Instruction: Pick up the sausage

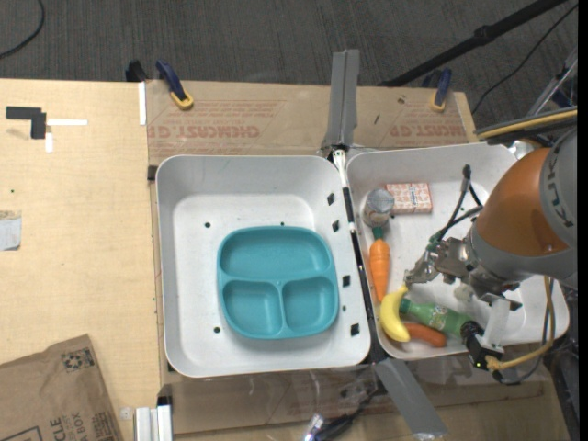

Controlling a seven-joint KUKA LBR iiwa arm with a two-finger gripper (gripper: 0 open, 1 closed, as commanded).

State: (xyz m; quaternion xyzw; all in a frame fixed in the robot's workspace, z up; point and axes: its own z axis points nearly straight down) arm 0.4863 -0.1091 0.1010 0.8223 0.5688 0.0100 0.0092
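Lower right of frame, the sausage (425, 334) lies lengthwise left-to-right beside the banana (393, 316), just below-left of the gripper (439, 263); whether it's apart or together, can't tell.

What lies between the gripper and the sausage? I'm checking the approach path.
In the camera view, the green bottle lies between the gripper and the sausage, right beside the sausage. The banana sits at their left.

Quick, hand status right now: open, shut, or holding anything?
Hand: cannot be told. It sits low in the right bin, near the banana and the green bottle.
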